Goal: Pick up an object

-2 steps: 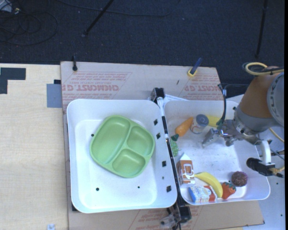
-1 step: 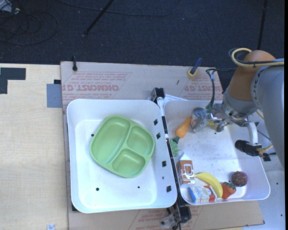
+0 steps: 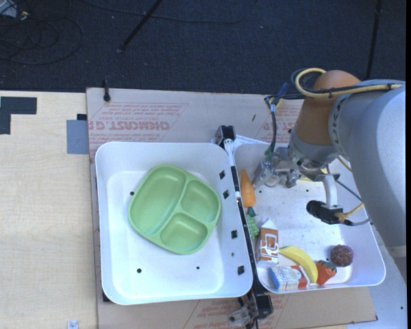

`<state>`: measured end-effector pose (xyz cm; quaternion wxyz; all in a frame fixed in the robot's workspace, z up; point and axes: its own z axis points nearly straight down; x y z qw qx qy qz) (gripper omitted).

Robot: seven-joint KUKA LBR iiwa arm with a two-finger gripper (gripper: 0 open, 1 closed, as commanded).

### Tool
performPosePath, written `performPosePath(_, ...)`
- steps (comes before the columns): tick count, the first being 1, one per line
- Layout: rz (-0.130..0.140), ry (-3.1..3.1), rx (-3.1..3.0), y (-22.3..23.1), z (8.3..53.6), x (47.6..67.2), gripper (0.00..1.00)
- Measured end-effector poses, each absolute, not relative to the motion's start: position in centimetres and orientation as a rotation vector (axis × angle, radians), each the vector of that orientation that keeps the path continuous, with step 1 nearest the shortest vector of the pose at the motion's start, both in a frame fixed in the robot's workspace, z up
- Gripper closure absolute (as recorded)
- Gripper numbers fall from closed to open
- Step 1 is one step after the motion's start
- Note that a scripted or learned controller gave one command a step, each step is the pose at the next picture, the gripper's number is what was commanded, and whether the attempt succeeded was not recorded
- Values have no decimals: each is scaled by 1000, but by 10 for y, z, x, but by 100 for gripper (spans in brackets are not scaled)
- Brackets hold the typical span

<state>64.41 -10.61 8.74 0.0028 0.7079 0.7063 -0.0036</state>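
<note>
A: So, where was the tool [image 3: 279, 172]?

B: Low over the right bin [image 3: 370, 269], at its far end. Whether it was apart or together, I could not tell.

A: And things to pick?

B: An orange carrot [image 3: 246, 189] lay just beside the tool, against the bin's wall. A carton [image 3: 268, 244], banana [image 3: 301, 260] and dark berry [image 3: 341, 254] were clustered well nearer the camera. Beyond the carrot, the other bin [image 3: 116, 279] held a green divided plate [image 3: 175, 209]. The carrot seemed the likely target.
</note>
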Motion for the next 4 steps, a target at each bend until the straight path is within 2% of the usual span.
performPosePath(4,-21,2211,2213,-93,88,644,0)
